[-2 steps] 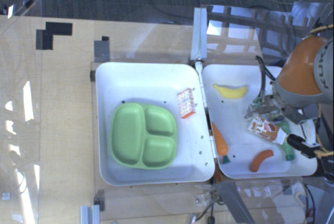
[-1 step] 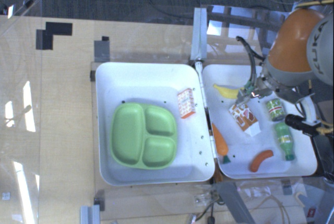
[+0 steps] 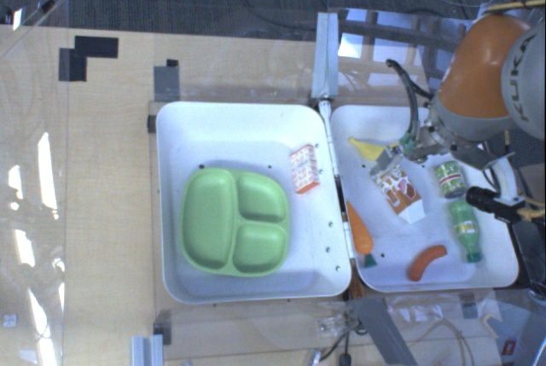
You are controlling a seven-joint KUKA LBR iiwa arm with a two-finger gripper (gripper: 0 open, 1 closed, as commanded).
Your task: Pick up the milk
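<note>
The milk, a white carton with orange-brown print, lies flat in the middle of the right bin. My gripper hangs just above the carton's upper end, reaching in from the right below the arm's orange band. Nothing is visibly lifted off the bin floor.
Also in the right bin are a yellow item, a small can, a green bottle, a sausage and a carrot. The left bin holds a green divided plate and a white-red packet.
</note>
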